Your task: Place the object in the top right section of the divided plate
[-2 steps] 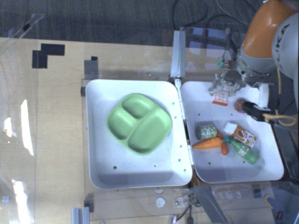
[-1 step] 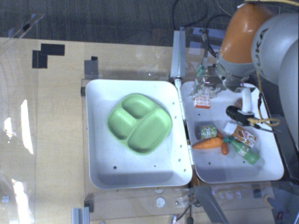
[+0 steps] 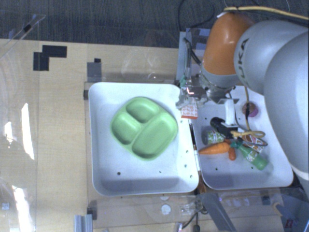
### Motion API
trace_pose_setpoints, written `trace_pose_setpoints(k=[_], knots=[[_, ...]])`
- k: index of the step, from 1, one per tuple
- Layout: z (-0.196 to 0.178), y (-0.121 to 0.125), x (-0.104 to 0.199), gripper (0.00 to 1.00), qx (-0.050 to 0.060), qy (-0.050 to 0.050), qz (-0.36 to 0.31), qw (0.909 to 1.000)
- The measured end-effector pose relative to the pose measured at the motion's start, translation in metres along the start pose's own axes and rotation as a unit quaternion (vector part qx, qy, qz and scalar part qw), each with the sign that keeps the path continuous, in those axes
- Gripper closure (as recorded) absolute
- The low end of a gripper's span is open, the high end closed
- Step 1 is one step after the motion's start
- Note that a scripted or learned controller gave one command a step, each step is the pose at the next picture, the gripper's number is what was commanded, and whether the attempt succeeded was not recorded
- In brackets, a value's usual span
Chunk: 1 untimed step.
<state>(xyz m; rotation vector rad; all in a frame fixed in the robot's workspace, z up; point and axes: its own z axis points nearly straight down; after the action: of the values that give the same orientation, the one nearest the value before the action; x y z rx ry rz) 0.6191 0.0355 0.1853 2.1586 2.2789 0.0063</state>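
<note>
Arm [image 3: 270, 57] looms over the right bin [image 3: 277, 178], pincer [image 3: 189, 99] at the divider; its grip can't be told. A red-white packet [image 3: 189, 111] hangs just below, perhaps the object. Plate [image 3: 144, 127] waits to its left.

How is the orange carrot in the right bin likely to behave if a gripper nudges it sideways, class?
The carrot looks tapered and rounded, so it would probably roll in an arc rather than slide straight. It lies against the green bottle and other clutter, which might block it. It looks like a toy, probably light.
</note>
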Motion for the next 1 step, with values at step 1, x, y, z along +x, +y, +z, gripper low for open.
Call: trace_pose_setpoints(k=[1], knots=[[-0.0003,0.0001,-0.0003,0.0,0.0,0.0,0.0,1.0]])
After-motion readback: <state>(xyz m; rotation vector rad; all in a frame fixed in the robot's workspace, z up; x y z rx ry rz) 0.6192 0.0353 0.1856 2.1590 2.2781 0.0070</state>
